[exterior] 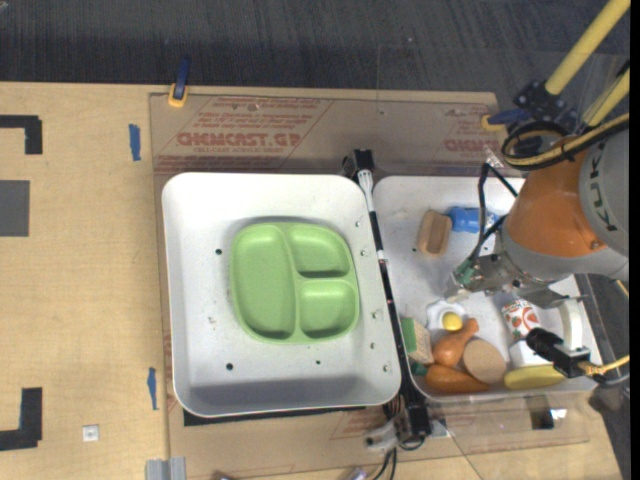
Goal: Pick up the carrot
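floor: dark grey carpet (300,18) is seen along the top.
worktop: a tan board (80,268) marked with black tape corners (25,133).
cardboard: a printed sheet (250,133) is laid under the bins.
tape: blue strips (134,141) are stuck on.

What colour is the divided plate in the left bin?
Light green; the divided plate shows clearly in the camera view.

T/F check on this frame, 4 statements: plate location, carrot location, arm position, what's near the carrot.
1. The green divided plate sits in the left bin. True.
2. The carrot lies on the green plate. False: it lies in the right bin, near the front edge.
3. The arm is over the right bin. True.
4. The carrot lies alone, apart from other items. False: a beige round piece and a yellow banana-like piece crowd it.
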`<state>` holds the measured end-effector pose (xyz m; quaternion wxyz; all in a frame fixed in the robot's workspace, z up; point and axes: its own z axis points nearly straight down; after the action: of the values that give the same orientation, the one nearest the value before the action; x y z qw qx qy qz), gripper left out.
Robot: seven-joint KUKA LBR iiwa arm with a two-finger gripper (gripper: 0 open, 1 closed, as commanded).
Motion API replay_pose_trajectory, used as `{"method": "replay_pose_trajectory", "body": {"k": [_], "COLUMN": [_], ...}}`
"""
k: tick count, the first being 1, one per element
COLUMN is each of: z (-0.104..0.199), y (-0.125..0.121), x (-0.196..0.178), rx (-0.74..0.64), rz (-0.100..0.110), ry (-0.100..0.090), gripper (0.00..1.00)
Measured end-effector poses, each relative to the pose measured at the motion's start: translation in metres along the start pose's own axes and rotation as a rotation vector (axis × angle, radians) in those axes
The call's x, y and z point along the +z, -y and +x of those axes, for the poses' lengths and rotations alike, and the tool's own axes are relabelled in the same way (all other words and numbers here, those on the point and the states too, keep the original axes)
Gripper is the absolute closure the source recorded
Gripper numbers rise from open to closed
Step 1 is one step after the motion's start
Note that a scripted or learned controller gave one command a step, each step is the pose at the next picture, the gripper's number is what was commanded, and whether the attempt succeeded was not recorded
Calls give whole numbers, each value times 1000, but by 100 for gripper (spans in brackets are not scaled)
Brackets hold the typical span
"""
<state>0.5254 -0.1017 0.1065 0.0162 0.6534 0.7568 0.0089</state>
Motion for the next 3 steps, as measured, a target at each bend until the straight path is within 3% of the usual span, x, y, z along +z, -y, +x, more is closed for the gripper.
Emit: {"method": "replay_pose_trajectory", "body": {"k": [1, 2, 3], "z": [0, 8, 8], "y": [1, 34, 40], "x": [1, 16, 16], "rx": [0, -39, -162], "rz": [2, 15, 16], "ry": [-1, -7, -3], "gripper": [0, 0, 0]}}
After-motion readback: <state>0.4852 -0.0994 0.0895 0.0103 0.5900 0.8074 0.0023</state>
